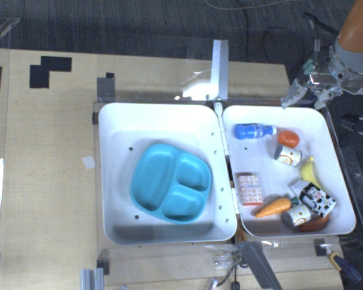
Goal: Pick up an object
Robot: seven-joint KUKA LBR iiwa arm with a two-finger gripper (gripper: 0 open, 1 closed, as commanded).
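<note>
My gripper point(303, 101) hangs over the far rim of the right bin point(333, 139), near its back right corner, open with nothing between its fingers. Below it in that bin lie a blue bottle point(253, 131), an orange-red round item point(288, 139), a small can point(288, 156) and a yellow banana point(307, 171). Closer to the front are a pink checkered box point(249, 188), a carrot point(273, 207), a black-and-white patterned toy point(318, 199) and another can point(296, 216). The bottle is the nearest object to the gripper.
The left bin point(118, 138) holds a blue divided plate point(171, 182). A metal post point(220, 71) stands upright at the back between the two bins. Cables point(242, 5) trail across the dark floor beyond the bench.
</note>
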